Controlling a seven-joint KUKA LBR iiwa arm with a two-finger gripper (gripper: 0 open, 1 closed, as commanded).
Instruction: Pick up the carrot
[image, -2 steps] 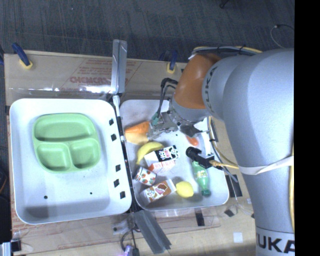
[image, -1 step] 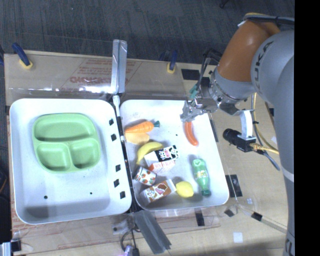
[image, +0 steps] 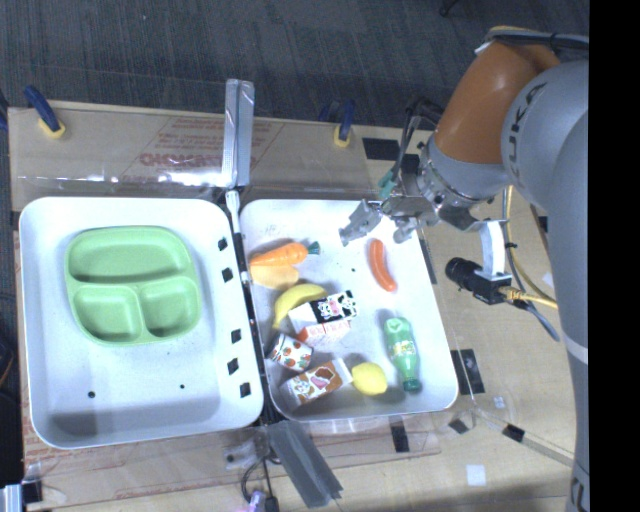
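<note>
The carrot is orange with a small green top and lies near the left wall of the right bin, in its upper part. My gripper hovers over the bin's upper right area, to the right of the carrot and well apart from it. Its two grey fingers are spread open with nothing between them. A red sausage lies just below the gripper.
Below the carrot lie a banana, a cow-print milk carton, two small juice cartons, a lemon and a green bottle. The left bin holds a green divided tray.
</note>
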